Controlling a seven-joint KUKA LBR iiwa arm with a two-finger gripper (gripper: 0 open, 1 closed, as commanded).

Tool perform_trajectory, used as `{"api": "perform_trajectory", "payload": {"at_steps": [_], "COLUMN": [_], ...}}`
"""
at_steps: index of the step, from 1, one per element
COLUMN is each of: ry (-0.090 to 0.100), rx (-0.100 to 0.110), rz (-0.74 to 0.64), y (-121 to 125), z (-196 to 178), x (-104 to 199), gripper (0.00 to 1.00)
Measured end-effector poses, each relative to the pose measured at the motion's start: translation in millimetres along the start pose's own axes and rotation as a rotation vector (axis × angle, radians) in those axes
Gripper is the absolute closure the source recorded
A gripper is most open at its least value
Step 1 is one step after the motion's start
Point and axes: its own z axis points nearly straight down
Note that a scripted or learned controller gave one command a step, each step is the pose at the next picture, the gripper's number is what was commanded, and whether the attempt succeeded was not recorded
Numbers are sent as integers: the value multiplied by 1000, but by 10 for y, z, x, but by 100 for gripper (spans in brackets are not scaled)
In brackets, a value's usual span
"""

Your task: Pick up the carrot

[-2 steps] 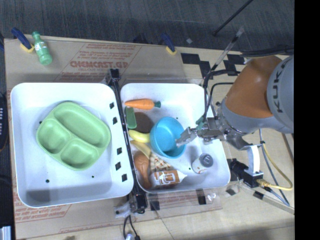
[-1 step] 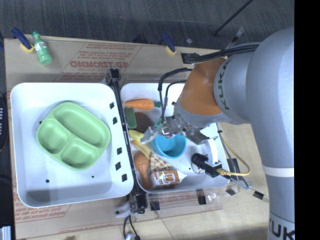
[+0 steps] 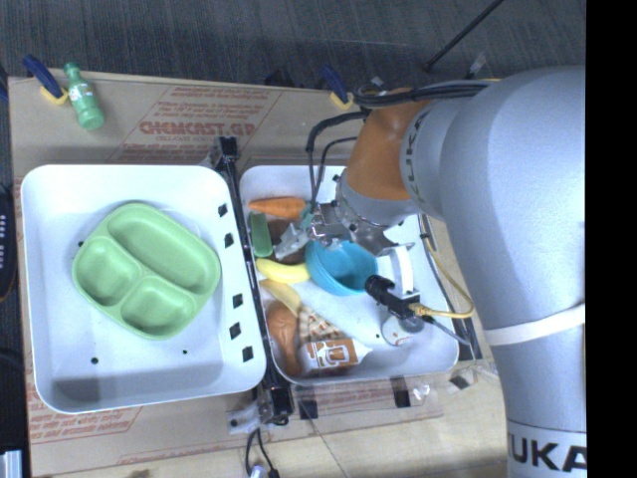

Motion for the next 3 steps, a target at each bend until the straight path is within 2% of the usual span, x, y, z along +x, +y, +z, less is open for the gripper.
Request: {"api": "perform_trajectory", "payload": {"at_steps": [1, 2, 3], "ry": [-5, 0, 5], "rx": [-6, -12, 7], "rz": [-8, -63, 303], "y": [27, 335, -49], "z": [-148, -1438, -922], "x": [-12, 453, 1215], "gripper": [100, 100, 100]}}
